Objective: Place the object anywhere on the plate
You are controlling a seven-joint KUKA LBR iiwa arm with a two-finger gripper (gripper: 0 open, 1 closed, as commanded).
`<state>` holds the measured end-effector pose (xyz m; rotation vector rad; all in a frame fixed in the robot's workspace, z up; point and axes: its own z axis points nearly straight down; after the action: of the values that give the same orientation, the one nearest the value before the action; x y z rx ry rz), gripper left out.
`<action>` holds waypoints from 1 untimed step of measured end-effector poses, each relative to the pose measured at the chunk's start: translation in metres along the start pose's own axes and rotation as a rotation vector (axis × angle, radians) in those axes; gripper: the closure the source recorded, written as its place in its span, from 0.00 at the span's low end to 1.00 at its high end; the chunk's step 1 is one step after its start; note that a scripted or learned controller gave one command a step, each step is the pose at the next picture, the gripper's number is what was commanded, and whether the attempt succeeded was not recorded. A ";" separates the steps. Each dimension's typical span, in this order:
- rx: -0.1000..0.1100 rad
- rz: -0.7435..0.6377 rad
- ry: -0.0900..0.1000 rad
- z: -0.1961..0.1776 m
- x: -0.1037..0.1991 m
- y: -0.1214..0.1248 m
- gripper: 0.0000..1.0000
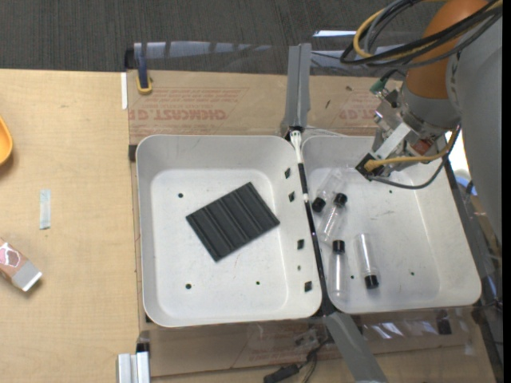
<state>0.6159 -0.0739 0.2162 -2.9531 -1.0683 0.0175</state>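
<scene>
**Vials sit left and forward of the jaws, with the plate one bin further left**

The arm (479, 86), grey with an orange band, stands closest to the lens at the right. Starting from the left, the bench (72, 134) carries an orange item (3, 146) cut off by the edge, a grey strip (45, 210) and a red-and-white packet (17, 266). The left bin (146, 238) holds the plate (233, 220), a dark ribbed slab lying askew near its middle with nothing on it. The right bin (447, 286) holds several clear vials (366, 254) with black caps, mostly in its left half. I cannot tell which one is the object. The jaws hang over that bin's far side, and I cannot tell whether they are open or closed. From the jaws, the vials lie forward and to the left. The two vials nearest the front rim have long axes running roughly front to back. The plate is further left, beyond the walls between the bins.
</scene>
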 end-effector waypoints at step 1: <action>-0.002 0.176 0.002 -0.034 0.040 -0.011 1.00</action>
<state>0.6402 -0.0398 0.2499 -3.0373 -0.8056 0.0131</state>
